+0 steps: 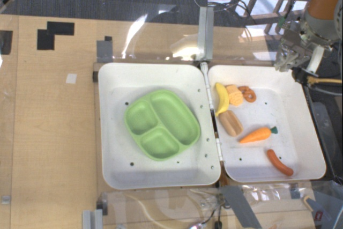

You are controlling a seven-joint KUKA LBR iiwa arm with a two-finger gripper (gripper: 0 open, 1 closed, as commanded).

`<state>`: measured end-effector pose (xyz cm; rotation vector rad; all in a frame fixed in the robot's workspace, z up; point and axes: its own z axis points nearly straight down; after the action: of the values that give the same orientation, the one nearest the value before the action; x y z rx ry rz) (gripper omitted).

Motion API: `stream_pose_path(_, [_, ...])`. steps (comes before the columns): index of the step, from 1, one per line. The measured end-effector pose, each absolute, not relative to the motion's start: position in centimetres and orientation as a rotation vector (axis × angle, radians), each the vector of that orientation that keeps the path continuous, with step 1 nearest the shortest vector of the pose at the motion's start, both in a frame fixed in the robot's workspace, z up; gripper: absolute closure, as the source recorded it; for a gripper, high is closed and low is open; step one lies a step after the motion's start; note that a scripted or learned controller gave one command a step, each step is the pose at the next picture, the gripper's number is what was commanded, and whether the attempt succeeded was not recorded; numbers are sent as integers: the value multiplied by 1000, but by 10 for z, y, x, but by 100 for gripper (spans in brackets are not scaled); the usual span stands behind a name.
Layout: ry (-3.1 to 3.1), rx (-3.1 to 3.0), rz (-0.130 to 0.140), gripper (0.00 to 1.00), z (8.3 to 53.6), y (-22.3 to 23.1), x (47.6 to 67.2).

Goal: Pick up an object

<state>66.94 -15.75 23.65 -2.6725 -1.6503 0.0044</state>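
Note:
The right white bin (pixel 300 115) holds toy food: a yellow banana (pixel 221 97), an orange round piece (pixel 234 96), a brown pretzel (pixel 247 94), a tan bread roll (pixel 231 122), an orange carrot (pixel 255 135) and a red sausage (pixel 280 162). My gripper (pixel 298 59) hangs over the bin's far right corner, well away from all the food. Nothing shows between its fingers.
The left white bin (pixel 115 163) carries a green three-compartment plate (pixel 162 124). A grey metal post (pixel 206 32) stands behind the seam between the bins. Cables (pixel 236 0) run along the back of the bench.

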Motion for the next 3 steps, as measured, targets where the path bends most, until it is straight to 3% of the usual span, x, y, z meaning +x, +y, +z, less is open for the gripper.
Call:
stream_pose_path(1, [-1794, -2579, 3, 100, 262, -130, 670])
stream_pose_path(3, [-1778, -2589, 4, 100, 220, -197, 669])
